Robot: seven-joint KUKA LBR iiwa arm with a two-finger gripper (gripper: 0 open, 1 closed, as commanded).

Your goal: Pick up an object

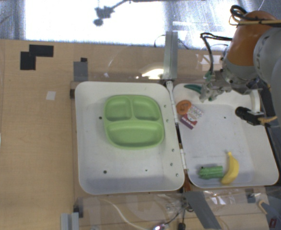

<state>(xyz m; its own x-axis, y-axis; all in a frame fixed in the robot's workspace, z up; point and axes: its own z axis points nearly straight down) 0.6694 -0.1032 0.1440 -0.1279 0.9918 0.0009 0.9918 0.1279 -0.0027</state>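
Nearest, at about five o'clock in the right bin [255,143], a yellow banana [231,168] lies curved close to the near wall. A stubby green cylinder [211,172] lies on its side just beside the banana, at its nine o'clock. Farther back, the left bin [90,143] bears a green divided plate [133,120] around its middle. At ten o'clock in the right bin, a small white-and-red packet [192,116] lies against an orange round thing [183,106], both near the wall shared with the left bin. Farthest, at eleven o'clock by the far wall, lies a teal object [193,87]. The gripper [208,95] hangs just beside it, at its four o'clock. Whether the gripper is spread or closed cannot be told.
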